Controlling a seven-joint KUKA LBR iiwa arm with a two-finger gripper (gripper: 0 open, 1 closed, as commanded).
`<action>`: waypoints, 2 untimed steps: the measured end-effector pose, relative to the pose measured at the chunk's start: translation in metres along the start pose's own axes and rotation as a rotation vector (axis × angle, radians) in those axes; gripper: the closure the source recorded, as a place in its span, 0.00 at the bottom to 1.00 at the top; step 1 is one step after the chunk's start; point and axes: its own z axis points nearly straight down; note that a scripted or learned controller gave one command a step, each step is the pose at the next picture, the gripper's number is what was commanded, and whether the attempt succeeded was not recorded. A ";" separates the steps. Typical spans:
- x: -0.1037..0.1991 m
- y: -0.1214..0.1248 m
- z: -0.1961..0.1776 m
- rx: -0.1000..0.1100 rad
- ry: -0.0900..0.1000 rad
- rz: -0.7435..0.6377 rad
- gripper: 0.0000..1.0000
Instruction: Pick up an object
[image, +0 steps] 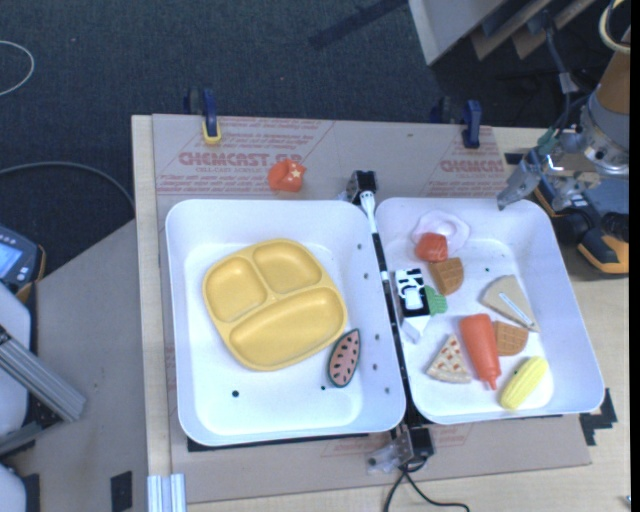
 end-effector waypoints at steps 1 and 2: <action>0.004 -0.070 0.102 0.013 0.004 0.003 0.00; 0.033 -0.135 0.118 0.008 0.005 0.003 0.00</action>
